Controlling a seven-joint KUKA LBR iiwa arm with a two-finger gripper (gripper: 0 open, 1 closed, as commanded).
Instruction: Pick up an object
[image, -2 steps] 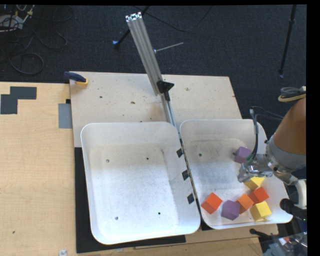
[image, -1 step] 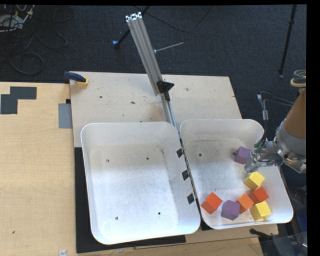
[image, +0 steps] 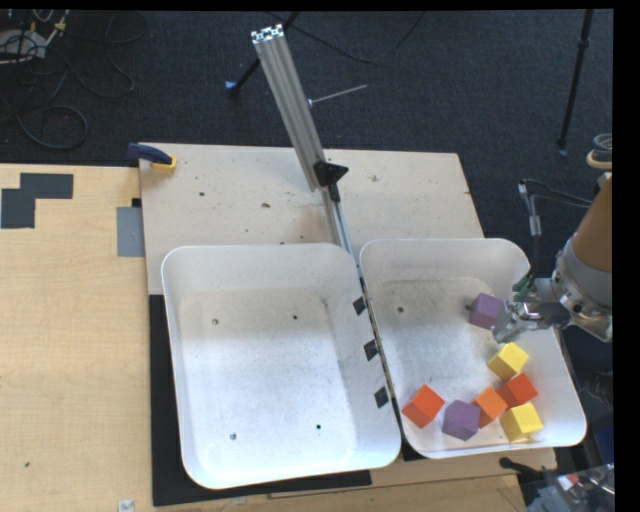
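Several small cubes lie in the right bin (image: 440, 262). A purple cube (image: 486, 310) sits alone at its right middle. Toward the front right corner are a yellow cube (image: 509, 359), a red one (image: 520, 389), an orange one (image: 490, 403), another yellow one (image: 521, 422), a second purple cube (image: 461, 419) and a red-orange cube (image: 424, 405). My gripper (image: 519, 316) reaches in over the right rim, low, just right of the lone purple cube and above the yellow one. I see nothing held between its fingers.
The left bin (image: 260, 300) stands beside the right one, with black clips along the shared rim (image: 366, 330). A slanted aluminium post (image: 295, 110) rises behind the bins. A blue and yellow tool (image: 152, 155) lies at the bench's back left corner.
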